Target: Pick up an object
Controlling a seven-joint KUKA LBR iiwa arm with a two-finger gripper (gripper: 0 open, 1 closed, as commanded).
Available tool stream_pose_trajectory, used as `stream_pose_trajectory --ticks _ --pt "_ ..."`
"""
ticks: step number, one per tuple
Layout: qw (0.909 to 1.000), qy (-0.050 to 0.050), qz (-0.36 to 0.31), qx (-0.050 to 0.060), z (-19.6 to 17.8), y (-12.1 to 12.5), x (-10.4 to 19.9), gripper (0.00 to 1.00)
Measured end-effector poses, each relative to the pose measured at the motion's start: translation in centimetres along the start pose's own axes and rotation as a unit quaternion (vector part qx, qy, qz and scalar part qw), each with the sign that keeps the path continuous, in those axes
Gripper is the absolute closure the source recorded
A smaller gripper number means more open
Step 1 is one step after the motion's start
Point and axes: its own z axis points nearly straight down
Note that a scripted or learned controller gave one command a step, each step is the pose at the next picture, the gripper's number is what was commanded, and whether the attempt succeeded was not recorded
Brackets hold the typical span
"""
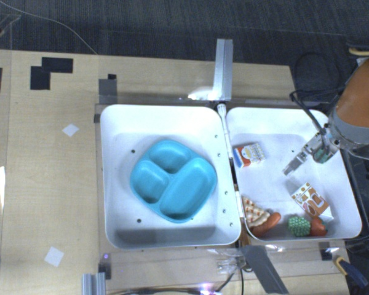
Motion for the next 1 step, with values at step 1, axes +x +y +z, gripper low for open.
stream_pose_trajectory --ticks 1 --pt "1.0000 -0.003 -0.001 -0.002 -1.21 0.22 -0.12 1.00"
